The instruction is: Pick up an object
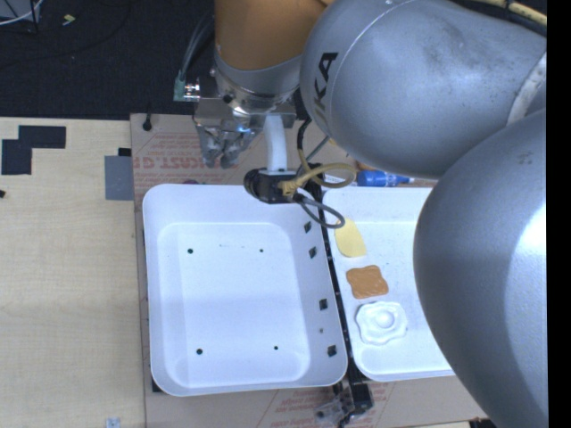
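My gripper [223, 152] hangs beyond the back edge of the left white bin [165, 283], over the brown board. Its fingers point down, stand a little apart and hold nothing, so it is open. The right white bin [406, 364] holds a pale yellow piece [350, 238], a brown toast-like piece [367, 281] and a white fried-egg shape [382, 322] in a row along its left side. A blue pen-like object [384, 179] lies at that bin's back edge. My grey arm hides most of the right bin.
A black cable loop [272, 186] hangs from the wrist over the back right corner of the left bin. A row of black clips [323, 304] runs along the divide between the bins. Light wooden bench [62, 283] lies to the left.
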You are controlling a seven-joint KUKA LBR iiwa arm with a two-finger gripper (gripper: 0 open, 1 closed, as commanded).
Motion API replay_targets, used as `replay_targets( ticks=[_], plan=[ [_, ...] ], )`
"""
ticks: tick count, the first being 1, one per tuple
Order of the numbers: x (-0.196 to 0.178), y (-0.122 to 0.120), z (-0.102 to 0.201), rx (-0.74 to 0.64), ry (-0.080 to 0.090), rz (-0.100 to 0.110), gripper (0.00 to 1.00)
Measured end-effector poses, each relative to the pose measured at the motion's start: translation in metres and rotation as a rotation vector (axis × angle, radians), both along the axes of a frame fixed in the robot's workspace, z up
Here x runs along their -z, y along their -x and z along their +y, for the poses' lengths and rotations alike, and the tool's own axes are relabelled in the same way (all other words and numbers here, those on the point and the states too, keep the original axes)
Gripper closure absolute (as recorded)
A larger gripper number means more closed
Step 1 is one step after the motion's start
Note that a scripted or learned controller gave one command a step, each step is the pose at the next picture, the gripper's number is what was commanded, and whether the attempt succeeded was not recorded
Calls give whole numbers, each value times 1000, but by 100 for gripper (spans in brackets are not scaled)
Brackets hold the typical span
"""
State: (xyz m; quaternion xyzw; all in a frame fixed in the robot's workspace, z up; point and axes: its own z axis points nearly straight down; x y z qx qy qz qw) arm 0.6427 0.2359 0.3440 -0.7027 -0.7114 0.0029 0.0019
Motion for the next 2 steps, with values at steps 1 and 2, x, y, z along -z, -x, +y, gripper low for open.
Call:
replay_targets(
  ticks=[1, 2],
  plan=[
    [0, 0, 1, -2, 0, 1, 0],
    [-9, 1, 2, -7, 0, 2, 100]
  ],
)
